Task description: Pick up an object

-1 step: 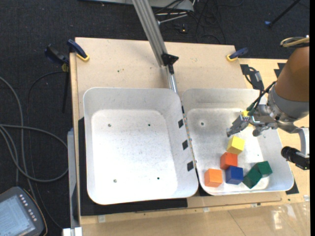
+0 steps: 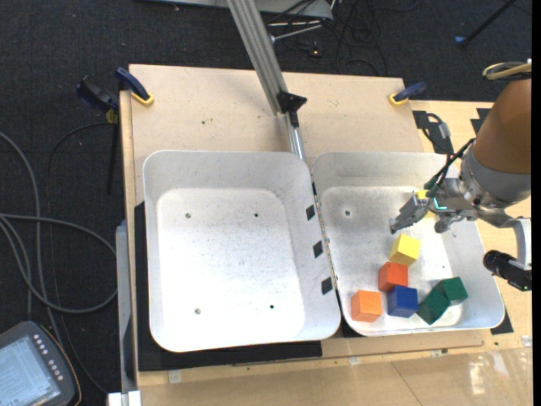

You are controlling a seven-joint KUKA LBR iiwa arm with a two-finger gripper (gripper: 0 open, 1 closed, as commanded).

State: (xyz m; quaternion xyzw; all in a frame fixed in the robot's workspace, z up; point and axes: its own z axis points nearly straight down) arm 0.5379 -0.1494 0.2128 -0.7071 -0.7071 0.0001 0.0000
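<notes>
Blocks, six small coloured ones, sit clustered in the near right part of the right bin (image 2: 355,189), none of them between the gripper's fingers. Gripper (image 2: 420,212) hangs over the right bin's upper middle, above and just left of the yellow block (image 2: 406,249); its dark fingers (image 2: 404,216) point left and downward, and whether they are spread or pressed together cannot be told at this angle. Nothing visible is pinched between them. A small teal-lit spot shows on the gripper body. Behind it, the grey wrist and the orange band (image 2: 510,134) of the arm enter from the right. Yellow block lies tilted, closest to the fingers but apart from them. Just below it, the red-orange block (image 2: 393,275); touching or nearly touching that, the blue block (image 2: 403,300). Left of the blue one, the orange block (image 2: 366,305) near the bin's front wall. To the right, two dark green blocks (image 2: 443,299) side by side, close against the blue one. Left bin (image 2: 169,172) is speckled white with a few small dark dots on its floor. Black clips sit along the seam where the two bins meet. Both bins rest on a pale wooden bench (image 2: 220,100) with blue-and-yellow clamps at the far corners. A metal pole (image 2: 258,41) slants down to the far edge between the bins. A screen device (image 2: 30,370) lies at the near left on dark carpet; no writing, brand or label can be read anywhere.
</notes>
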